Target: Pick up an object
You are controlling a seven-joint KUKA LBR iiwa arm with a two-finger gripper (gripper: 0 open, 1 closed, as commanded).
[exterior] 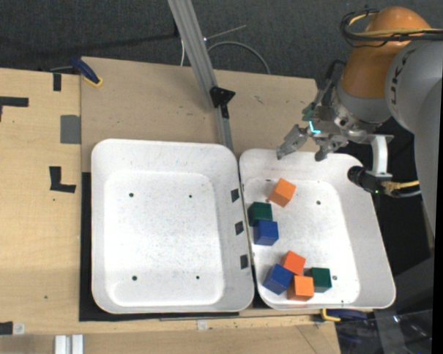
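Grey arm's pincer (305, 150) hangs spread wide, holding nothing, above orange cube (283, 191).

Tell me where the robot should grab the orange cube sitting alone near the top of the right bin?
Probably from straight above, pinching two opposite flat sides of the lone orange cube. It sits turned at an angle, clear of other blocks, so the open gripper would likely need to rotate to match its faces.
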